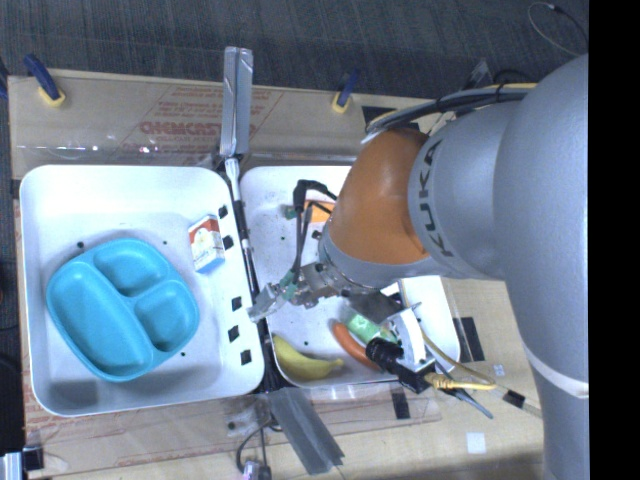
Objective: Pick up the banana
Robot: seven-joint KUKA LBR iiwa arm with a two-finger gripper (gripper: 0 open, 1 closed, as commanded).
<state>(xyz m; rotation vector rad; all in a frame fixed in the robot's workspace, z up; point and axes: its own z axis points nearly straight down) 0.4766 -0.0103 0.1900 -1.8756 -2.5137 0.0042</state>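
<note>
the banana (305,362) lies flat in the right bin (262,196), in that bin's near-left corner, curved along its near wall. the walls limit approach from those two sides. an orange carrot-shaped item (350,340) lies in the same bin just beside the banana's right end, so a descent there risks catching both. the claw (280,292) hangs over the right bin close to its left wall, farther back than the banana. whether it is spread or pressed together cannot be told. judgement: the claw is offset from the target, so the grasp is not yet set up.
</note>
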